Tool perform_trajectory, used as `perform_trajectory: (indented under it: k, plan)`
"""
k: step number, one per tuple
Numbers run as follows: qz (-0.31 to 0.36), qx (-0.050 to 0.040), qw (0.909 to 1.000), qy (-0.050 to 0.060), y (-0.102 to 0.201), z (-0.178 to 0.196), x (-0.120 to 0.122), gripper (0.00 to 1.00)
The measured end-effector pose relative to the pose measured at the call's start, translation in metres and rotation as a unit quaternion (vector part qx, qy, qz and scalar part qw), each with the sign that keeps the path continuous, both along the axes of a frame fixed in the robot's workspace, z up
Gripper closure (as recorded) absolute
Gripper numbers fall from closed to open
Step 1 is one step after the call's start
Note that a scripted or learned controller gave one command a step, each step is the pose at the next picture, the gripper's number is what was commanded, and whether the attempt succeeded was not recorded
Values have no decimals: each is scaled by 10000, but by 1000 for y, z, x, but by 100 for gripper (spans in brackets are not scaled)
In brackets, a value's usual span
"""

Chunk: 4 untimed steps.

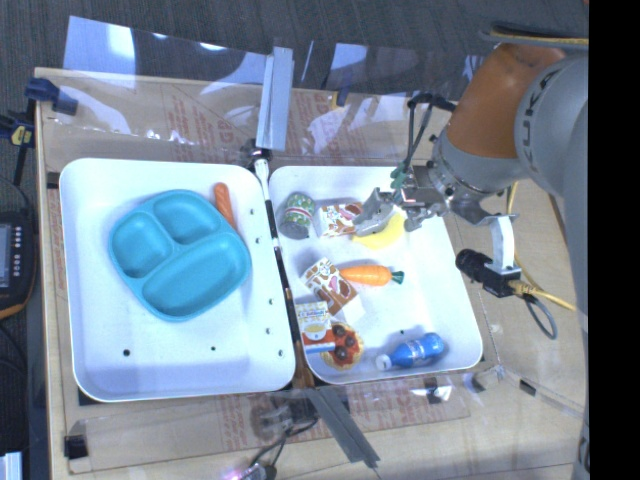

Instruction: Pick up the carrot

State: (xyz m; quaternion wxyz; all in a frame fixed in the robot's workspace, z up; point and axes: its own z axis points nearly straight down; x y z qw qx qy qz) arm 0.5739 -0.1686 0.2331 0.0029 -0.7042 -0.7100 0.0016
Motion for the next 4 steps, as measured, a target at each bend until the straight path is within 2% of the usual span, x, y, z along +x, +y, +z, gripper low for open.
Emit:
perform_trajectory:
  k: [1, 2, 3, 4]
  plan:
    - [1143, -6, 9934, -36, -40, -124, -26, 0]
    - [648, -6, 9979, -31, -42, -141, -93, 0]
    - [679, -12, 9977, -33, -42, -131, -92, 100]
    - [1354, -10, 9908, -40, -42, 22, -54, 100]
